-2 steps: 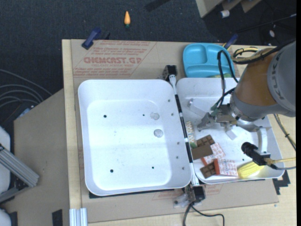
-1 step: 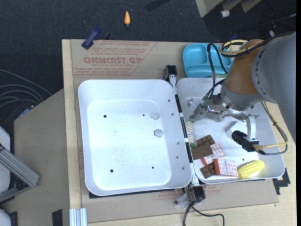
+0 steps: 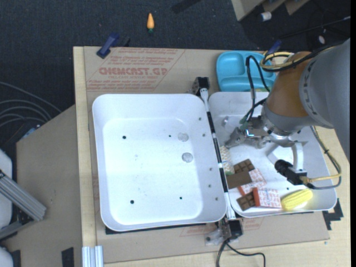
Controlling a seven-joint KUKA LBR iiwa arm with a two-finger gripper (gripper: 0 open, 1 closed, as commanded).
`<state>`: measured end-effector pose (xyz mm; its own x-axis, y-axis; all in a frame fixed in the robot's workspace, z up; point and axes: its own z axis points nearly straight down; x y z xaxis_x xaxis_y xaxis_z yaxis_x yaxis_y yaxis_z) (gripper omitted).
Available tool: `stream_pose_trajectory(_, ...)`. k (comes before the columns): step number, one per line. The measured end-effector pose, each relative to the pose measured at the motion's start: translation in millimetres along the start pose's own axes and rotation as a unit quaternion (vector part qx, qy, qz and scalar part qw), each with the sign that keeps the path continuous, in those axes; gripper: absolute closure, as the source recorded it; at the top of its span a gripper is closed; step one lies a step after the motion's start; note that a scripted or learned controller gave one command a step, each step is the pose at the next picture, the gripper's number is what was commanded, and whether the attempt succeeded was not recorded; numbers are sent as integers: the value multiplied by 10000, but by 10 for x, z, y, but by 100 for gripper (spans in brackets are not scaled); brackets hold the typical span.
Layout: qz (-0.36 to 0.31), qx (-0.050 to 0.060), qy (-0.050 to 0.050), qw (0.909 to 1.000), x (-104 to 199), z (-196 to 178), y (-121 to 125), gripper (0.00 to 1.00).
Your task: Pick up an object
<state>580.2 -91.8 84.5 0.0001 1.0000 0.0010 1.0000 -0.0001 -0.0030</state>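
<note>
The pincer (image 3: 248, 132) hangs low over the right bin (image 3: 233, 105); whether it grips anything cannot be told. Below it lie brown chocolate-like blocks (image 3: 242, 174), a red-and-white packet (image 3: 269, 197) and a yellow corn-shaped toy (image 3: 297, 198).

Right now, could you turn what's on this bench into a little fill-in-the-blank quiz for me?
1. The arm reaches over the ____ bin.
2. The yellow object lies in the right bin's near ____ corner.
3. The brown blocks lie in the ____ bin.
4. The tray behind the bins is ____.

Answers: right; right; right; blue
</note>
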Motion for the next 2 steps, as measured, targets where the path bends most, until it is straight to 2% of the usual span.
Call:
stream_pose_trajectory(1,0,-4,1,10000,58,-998,-810,0)
stream_pose_trajectory(2,2,-12,-3,10000,-20,4,-763,0)
